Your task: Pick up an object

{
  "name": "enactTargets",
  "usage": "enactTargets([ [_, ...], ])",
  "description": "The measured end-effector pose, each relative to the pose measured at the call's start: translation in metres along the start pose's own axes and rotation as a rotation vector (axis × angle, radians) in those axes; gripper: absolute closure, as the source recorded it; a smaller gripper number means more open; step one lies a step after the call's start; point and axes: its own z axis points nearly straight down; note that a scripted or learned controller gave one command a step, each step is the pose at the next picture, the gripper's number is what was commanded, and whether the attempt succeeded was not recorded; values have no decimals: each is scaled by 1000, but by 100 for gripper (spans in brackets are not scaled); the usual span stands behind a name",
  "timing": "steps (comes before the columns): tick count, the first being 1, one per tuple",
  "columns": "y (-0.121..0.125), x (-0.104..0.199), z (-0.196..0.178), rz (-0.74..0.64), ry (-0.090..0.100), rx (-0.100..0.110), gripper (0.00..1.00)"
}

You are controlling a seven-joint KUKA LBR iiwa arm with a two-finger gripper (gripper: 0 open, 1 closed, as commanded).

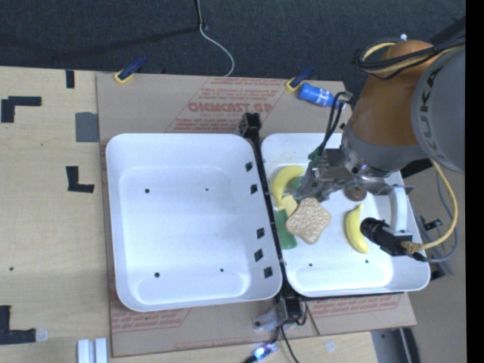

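Here the claw [314,190] hangs low over the right bin [333,277], just above a tan, speckled, rounded-square object resembling a cracker or sponge [308,220]. Whether the claw is spread or pressed together cannot be told: dark metal parts and cables crowd it, and the wrist housing covers it from above. The tan object lies just beneath the claw's tip; contact between them cannot be judged. A yellow banana [286,183] curves at the bin's left side, its right end hidden behind the claw. A green item [286,231] lies along the divider, partly under the tan object, its shape hard to make out. A second banana [355,230] lies to the right, near a black cylindrical fitting [380,237] on the arm. The arm [397,104], grey with an orange band, covers the bin's upper right corner.

The left bin [181,218] is a shallow, glossy white tray with rounded corners and small dark dots on its floor. Both bins rest on a sheet of brown cardboard [219,104] printed in red, laid on a pale wood-grain desk [45,203] bearing black tape marks. Behind the desk lies dark blue carpet [113,13], crossed by a thin pale cable [212,36].
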Motion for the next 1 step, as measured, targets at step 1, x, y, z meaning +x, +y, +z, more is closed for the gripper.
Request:
enactTargets([
  [1,38,55,25,-4,0,5,100],
])
